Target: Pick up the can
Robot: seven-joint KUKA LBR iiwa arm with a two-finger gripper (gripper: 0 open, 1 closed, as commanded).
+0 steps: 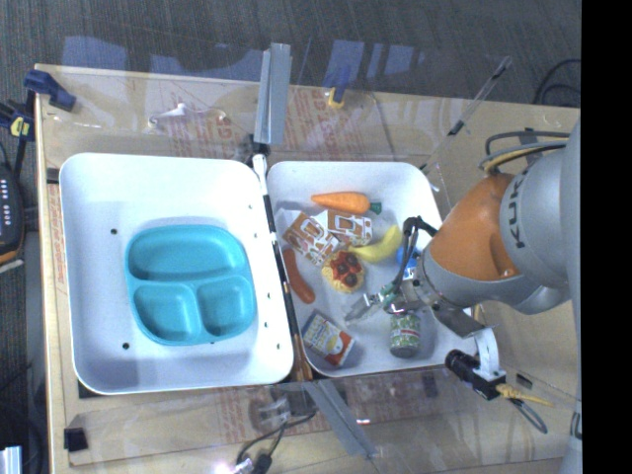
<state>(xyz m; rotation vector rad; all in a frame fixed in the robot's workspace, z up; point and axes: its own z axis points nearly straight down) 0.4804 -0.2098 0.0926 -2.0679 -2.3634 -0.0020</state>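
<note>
Currently the arm (pixel 513 235) reaches in from the right over the right-hand bin (pixel 296 181), orange band above the wrist, grey body angled down toward the bin's lower right part. Gripper (pixel 393 302) sits low in that bin, just above the can (pixel 405 335); one metal finger (pixel 363 307) points left toward the bin's middle. Whether the fingers are apart or together: cannot tell, the wrist covers them.

Can: green label, standing near the bin's front right corner, top end touching or just beneath the gripper; contact not resolvable. Nothing visibly clamped between the fingers.

Other contents of the right bin: carrot (pixel 341 202) near the back wall; two small cartons (pixel 318 235) below it; banana (pixel 380 247) to their right; strawberry-like red piece (pixel 345 271) at centre; sausage (pixel 298 278) along the left wall; a red-labelled packet (pixel 328 338) at the front, left of the can and apart from it.

Left bin (pixel 89 186): holds a blue three-compartment tray (pixel 190 282), lying flat.
</note>
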